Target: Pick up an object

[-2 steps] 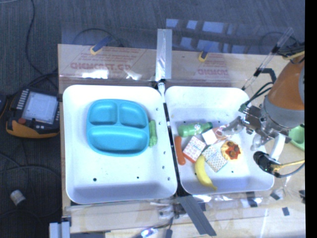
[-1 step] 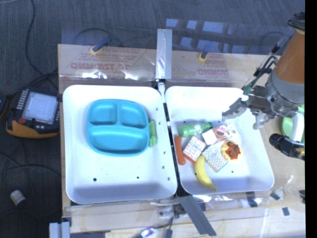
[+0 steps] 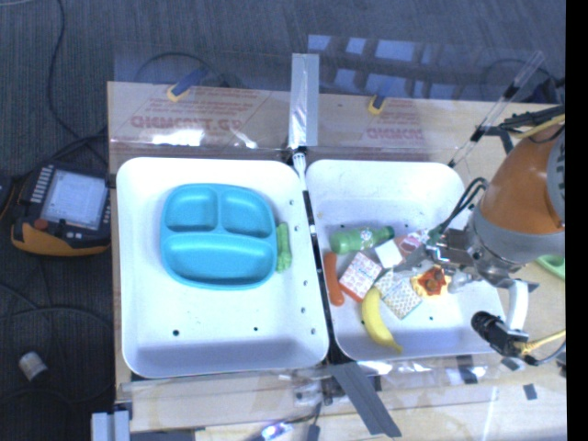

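The right bin (image 3: pixel 386 180) holds a cluster of small items. A green bottle (image 3: pixel 361 239) lies on its side at the back of the cluster. An orange carrot-like piece (image 3: pixel 333 278) lies along the bin's left wall. Two patterned packets (image 3: pixel 359 272) (image 3: pixel 400 294) rest above a yellow banana (image 3: pixel 377 320). A red-orange item (image 3: pixel 430 283) sits at the cluster's right end. My gripper (image 3: pixel 439 257) hangs low over that right end, just above the red-orange item, below the arm's orange band (image 3: pixel 522 184). Nothing is visibly held in it.
The left bin (image 3: pixel 138 320) bears a blue divided plate (image 3: pixel 219 234) with a green piece (image 3: pixel 283 246) against its right side. A ridge between the bins runs down the middle. Cables and a black fitting (image 3: pixel 491 331) hang off the arm at the right bin's front right.
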`<action>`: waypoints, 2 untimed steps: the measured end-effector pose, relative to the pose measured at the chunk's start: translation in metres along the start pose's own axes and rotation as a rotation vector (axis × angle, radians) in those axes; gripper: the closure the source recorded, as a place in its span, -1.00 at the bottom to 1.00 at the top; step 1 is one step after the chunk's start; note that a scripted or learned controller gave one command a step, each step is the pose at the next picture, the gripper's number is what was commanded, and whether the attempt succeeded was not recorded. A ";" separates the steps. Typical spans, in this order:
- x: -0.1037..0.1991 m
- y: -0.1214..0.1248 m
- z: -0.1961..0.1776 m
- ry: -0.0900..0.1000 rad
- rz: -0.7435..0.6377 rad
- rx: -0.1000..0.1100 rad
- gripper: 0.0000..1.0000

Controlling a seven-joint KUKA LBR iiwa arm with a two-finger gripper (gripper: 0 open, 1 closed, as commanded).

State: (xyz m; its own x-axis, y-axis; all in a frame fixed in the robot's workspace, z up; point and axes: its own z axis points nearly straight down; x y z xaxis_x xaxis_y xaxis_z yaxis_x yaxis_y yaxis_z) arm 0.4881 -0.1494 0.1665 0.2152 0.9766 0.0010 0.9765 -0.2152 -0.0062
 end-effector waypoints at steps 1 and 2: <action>-0.029 0.051 0.072 -0.003 -0.010 -0.019 -1.00; -0.049 0.018 0.073 0.011 -0.064 -0.027 -1.00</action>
State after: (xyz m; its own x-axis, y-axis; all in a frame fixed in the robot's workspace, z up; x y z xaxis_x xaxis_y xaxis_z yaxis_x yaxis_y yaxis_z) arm 0.4951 -0.2007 0.0936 0.1525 0.9882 0.0115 0.9880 -0.1527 0.0215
